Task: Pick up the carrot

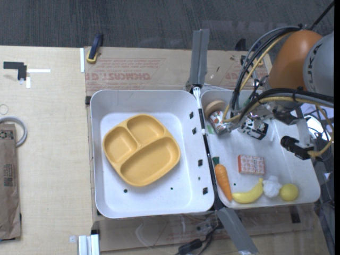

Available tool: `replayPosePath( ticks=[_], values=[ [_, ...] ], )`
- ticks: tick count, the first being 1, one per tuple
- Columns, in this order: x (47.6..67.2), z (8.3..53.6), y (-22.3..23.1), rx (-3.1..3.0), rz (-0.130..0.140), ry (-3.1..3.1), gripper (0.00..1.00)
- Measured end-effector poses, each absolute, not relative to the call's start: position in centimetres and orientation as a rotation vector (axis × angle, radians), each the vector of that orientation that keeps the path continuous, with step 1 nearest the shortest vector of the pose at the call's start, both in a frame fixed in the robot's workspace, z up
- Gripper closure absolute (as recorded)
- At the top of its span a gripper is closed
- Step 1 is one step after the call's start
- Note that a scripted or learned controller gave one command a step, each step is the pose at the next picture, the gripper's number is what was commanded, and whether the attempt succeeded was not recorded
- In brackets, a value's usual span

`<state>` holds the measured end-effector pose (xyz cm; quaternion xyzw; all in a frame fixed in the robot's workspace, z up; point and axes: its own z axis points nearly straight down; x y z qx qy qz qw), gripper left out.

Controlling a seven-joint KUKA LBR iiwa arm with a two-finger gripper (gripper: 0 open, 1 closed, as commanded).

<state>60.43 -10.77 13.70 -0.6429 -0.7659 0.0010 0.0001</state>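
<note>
The orange carrot (223,180) lies along the left wall of the right bin (303,170), near its front, with its green end pointing to the back. My gripper (227,125) hangs over the back left part of that bin, well behind the carrot and apart from it. It is close above a small red and white can (217,122). Cables and the wrist hide much of the gripper.
A yellow banana (248,193), a white lump (272,186) and a lemon (289,192) lie right of the carrot along the bin's front. A red box (251,164) sits mid-bin. A tan round object (214,108) is at the back left. A yellow divided plate (141,149) is in the left bin (103,195).
</note>
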Motion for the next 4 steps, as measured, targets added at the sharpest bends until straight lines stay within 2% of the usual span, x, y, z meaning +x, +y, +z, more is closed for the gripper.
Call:
replayPosePath(
  ticks=[1, 2, 3, 4],
  values=[
    [56.3, 12.2, -16.4, -1.850, -0.010, -2.559, 0.00],
    [54.8, 13.5, -12.3, -1.981, 0.003, -2.435, 0.00],
    [50.4, 13.6, -11.7, -1.785, 0.003, -2.581, 0.00],
    [50.4, 13.7, -11.8, -1.784, 0.003, -2.582, 0.00]
  ],
)
